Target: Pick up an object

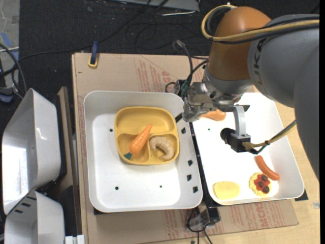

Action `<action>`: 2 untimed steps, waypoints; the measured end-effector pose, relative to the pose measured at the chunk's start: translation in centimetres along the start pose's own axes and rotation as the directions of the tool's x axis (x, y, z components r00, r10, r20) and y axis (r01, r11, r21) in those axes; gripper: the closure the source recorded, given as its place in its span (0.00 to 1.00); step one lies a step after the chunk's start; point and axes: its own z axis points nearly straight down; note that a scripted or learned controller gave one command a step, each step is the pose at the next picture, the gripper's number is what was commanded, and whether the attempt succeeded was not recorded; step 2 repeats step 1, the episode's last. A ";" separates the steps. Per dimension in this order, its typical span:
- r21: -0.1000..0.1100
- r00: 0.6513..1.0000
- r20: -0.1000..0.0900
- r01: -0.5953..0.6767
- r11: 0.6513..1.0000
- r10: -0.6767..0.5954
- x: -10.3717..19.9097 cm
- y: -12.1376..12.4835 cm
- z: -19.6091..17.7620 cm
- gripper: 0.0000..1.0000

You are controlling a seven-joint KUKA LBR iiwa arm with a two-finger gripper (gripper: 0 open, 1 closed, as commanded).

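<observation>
My gripper [202, 107] hangs over the far left corner of the right bin [287, 136], under the orange wrist band. An orange piece [216, 116] lies just beneath and beside it, partly covered by the gripper body, and whether they touch cannot be told. A red sausage [266, 167], a small yellow tart with red toppings [261, 183] and a pale yellow disc [226, 189] lie along the near side of the right bin.
The left bin [101, 177] bears a yellow divided plate [129, 118] with a carrot [140, 139] and a pale shrimp-like piece [163, 147]. A black fitting with a cable [235, 139] hangs over the middle of the right bin. White tubs [30, 136] stand at the left.
</observation>
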 end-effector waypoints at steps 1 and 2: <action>0.003 1.000 0.001 -0.001 1.000 0.001 5.0 -0.9 1.6 1.00; 0.003 1.000 0.001 -0.001 1.000 0.001 5.0 -0.9 1.6 1.00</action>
